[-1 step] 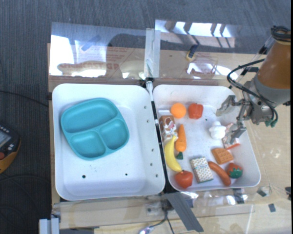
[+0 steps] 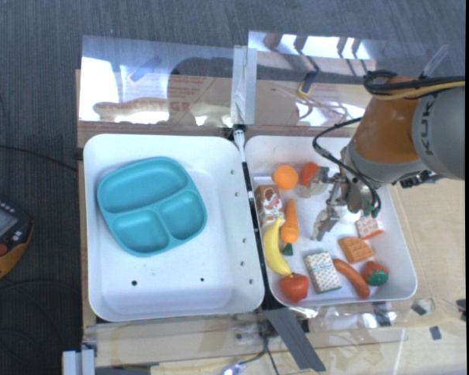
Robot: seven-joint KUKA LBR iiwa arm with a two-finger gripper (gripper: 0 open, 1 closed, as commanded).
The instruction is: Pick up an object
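Observation:
The right bin (image 2: 406, 264) holds several toy foods: an orange (image 2: 285, 176), a carrot (image 2: 290, 221), a banana (image 2: 274, 247), a tomato (image 2: 295, 287), a checkered block (image 2: 323, 272), a sausage (image 2: 350, 277), an orange waffle piece (image 2: 356, 249) and a small white and red cube (image 2: 369, 227). My gripper (image 2: 327, 219) hangs low over the middle of this bin, right of the carrot and left of the cube. Its fingers (image 2: 320, 228) stand slightly apart, pointing down, with nothing between them.
A teal divided plate (image 2: 151, 205) lies in the left bin (image 2: 180, 287). A red and green toy (image 2: 375, 273) sits in the right bin's near right corner. A brown and white toy (image 2: 267, 203) lies by the divider. Clear panels stand behind both bins.

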